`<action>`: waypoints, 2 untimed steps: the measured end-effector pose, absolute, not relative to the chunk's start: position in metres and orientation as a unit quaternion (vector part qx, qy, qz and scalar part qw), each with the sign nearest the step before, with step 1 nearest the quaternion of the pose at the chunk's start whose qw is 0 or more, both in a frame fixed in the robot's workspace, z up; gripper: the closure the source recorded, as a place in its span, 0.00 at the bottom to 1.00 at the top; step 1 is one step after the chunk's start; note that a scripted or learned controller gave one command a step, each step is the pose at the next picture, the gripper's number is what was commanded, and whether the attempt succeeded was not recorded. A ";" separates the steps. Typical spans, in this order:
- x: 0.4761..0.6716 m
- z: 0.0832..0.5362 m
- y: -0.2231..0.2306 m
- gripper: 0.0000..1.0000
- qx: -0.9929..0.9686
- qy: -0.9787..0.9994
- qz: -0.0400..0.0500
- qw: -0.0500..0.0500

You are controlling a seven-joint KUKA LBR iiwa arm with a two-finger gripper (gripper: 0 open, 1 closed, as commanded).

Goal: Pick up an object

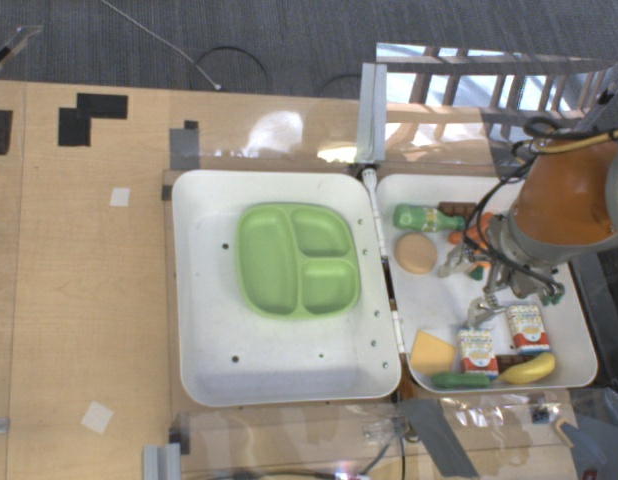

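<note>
Two shallow white plastic bins side by side on the bench, the left bin (pixel 204 368) and the right bin (pixel 587 353). In the left bin, one light-green divided plastic plate (pixel 295 259) with three compartments. In the right bin, two small red-and-white cartons (pixel 476 350) (pixel 526 328), one yellow banana (pixel 527 370), one yellow cheese-like wedge (pixel 433 350), one round tan bun-like item (pixel 417 254), one green bottle (pixel 421 218) lying down, one green pod-shaped item (pixel 459 378) along the near edge.
</note>
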State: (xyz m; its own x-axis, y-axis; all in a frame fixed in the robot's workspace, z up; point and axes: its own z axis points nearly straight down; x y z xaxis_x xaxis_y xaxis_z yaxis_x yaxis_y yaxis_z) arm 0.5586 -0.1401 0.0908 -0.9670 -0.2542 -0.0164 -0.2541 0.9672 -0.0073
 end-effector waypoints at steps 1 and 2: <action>0.611 0.089 -0.172 0.00 -0.092 0.996 -0.001 0.007; 0.619 0.089 -0.150 0.00 -0.102 0.995 -0.001 0.007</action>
